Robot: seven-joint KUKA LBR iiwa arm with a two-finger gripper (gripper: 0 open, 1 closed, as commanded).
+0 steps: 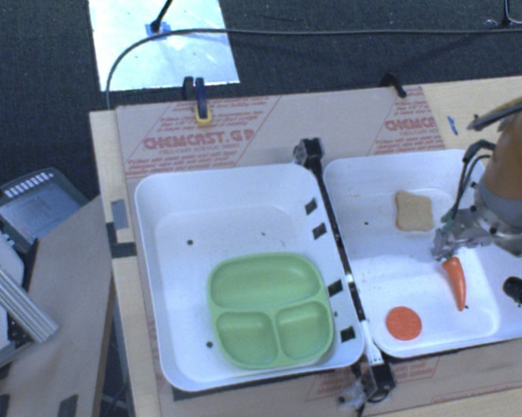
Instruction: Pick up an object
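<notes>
arm: grey KUKA arm with the orange band [519,157] is reaching in from the right, over the right-hand shallow white bin [363,190].
gripper: two-finger gripper [447,248] is sitting right at the top end of the small orange carrot-shaped toy [455,283]; whether it is touching, can't tell.
tool state: can't tell if it is apart or together, the tip is too small and dark against the bin floor.
target: carrot toy is lying roughly lengthwise in the right bin, near its middle-right, looking like the pick candidate.
other items, right bin: tan bread-slice-shaped piece [413,210] is lying just up-left of the gripper; flat orange-red round disc [404,323] is lying near the front edge, apart from the carrot.
left bin: green three-compartment plastic plate [269,307] is sitting in the left-hand white bin [177,213], well away from the action.
step advice: I'd be centring over the carrot's thicker mid-body rather than its tip, closing across the narrow width, then lifting straight up.
risk: a tip grab is likely slipping off the taper.
</notes>
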